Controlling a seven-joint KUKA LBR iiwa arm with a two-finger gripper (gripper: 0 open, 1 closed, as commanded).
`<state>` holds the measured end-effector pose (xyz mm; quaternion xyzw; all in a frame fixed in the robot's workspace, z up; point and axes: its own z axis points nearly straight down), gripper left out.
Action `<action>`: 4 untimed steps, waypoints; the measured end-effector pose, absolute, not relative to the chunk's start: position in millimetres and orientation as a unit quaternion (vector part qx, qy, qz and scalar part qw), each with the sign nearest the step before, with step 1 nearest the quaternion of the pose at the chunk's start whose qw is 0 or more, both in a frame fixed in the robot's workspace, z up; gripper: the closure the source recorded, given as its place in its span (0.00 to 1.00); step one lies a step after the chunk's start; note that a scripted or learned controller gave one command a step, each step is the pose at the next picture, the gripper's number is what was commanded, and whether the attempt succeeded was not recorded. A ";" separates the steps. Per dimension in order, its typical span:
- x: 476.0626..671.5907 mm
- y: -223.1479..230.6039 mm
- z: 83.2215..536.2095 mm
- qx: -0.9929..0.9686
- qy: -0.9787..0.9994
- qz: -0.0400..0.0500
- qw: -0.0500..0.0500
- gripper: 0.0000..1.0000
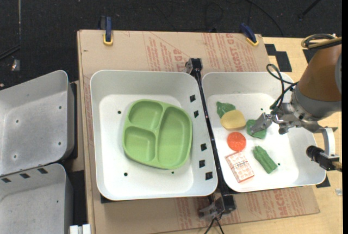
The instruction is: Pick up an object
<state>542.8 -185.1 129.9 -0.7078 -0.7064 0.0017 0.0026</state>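
The right bin (283, 170) holds several small objects. A green piece (224, 108) lies at the upper left with a yellow lump (232, 118) just below it. A red-orange disc (236, 141) sits in the middle, with a red and white packet (240, 166) under it. A long green piece (265, 159) lies to the packet's right. Another dark green piece (256, 128) rests right of the yellow lump. My gripper (273, 121) hangs low over the bin, right beside this dark green piece and touching or nearly touching its right end.
The left bin (103, 118) carries a light green divided plate (157, 134). A black divider (204, 118) runs between the bins. The grey arm with its orange band (321, 78) comes in over the right bin's right rim.
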 end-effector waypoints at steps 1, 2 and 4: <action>542.3 -184.5 89.8 -0.708 -0.707 0.001 0.001 0.00; 543.0 -184.6 102.0 -0.708 -0.706 0.000 0.000 1.00; 555.5 -181.9 203.7 -0.706 -0.708 -0.001 -0.003 1.00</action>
